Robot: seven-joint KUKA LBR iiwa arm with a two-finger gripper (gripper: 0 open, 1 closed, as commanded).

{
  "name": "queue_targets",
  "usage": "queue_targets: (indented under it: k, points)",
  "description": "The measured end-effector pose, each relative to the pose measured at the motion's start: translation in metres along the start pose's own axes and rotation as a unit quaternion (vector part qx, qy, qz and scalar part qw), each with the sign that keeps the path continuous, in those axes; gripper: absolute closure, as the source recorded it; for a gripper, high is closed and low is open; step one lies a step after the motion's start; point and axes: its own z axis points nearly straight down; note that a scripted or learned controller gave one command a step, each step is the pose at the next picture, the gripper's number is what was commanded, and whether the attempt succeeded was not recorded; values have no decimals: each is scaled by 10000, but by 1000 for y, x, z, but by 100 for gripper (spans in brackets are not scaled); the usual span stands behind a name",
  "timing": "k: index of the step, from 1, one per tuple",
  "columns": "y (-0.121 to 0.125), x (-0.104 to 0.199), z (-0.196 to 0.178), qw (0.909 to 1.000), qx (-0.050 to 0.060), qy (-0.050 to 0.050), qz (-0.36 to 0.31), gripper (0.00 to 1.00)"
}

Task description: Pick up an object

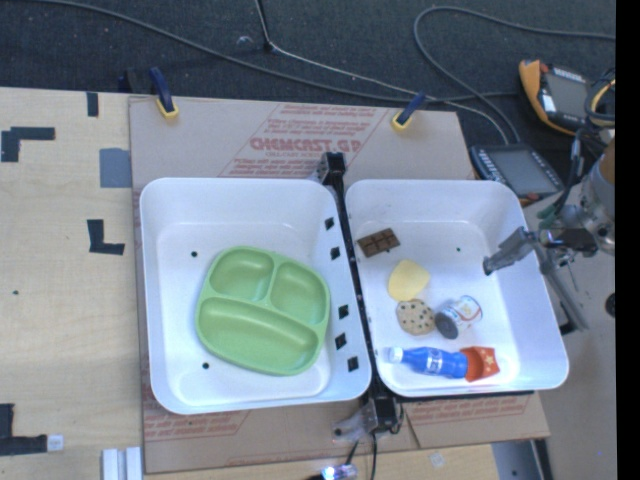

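I see the gripper (503, 258) at the right wall of the right bin (520, 298), its fingers (497, 261) pointing in over the rim toward the bin's middle. From this angle I cannot tell whether they are spread or closed; nothing shows between them. The arm (590, 218) reaches in from the worktop's right edge.

Candidate objects, all in the right bin and all apart from the fingers:
- brown chocolate bar (378, 242), near the bin's far left corner, beside the divider.
- yellow chip-shaped piece (408, 279), about mid-bin.
- cookie (414, 316), just below and touching or nearly touching the yellow piece.
- small can (459, 315) lying on its side, just right of the cookie.
- blue bottle (431, 361) lying flat along the near wall, white cap to the left.
- red packet (482, 362) against the bottle's right end, toward the near right corner.

The left bin (165, 268) carries a green divided plate (264, 309), roughly centred. Both bins sit on a cardboard sheet (290, 138) clamped at the far edge of the worktop (50, 288).
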Motion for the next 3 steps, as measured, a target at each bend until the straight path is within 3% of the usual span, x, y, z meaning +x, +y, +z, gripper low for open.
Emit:
queue_targets:
  k: [1, 3]
  points:
    - [2, 0, -5, 10000, -49, -12, -18, 0]
    - [-5, 1, 83, 10000, -26, -6, -17, 0]
